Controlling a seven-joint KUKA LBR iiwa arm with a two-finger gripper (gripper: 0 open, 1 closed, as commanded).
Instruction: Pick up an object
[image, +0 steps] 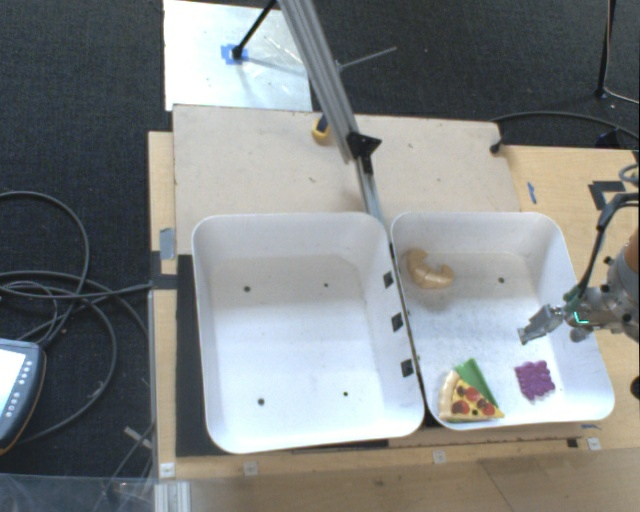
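Observation:
In the right bin (560, 240) lie three objects. A tan croissant (426, 269) rests near the bin's back left. A pizza slice (469, 397) with a green edge lies at the front left. A purple bunch of grapes (535, 379) sits at the front right. My gripper (537, 326) reaches in from the right edge and hangs above the bin's right side, just behind and above the grapes. Nothing shows between its fingers.
The left bin (215, 250) stands beside the right one, with a divider wall between them. A metal pole (330, 80) slants down from the top to the bins' back edge. Cables (60, 290) and a tablet (15, 385) lie on the floor at left.

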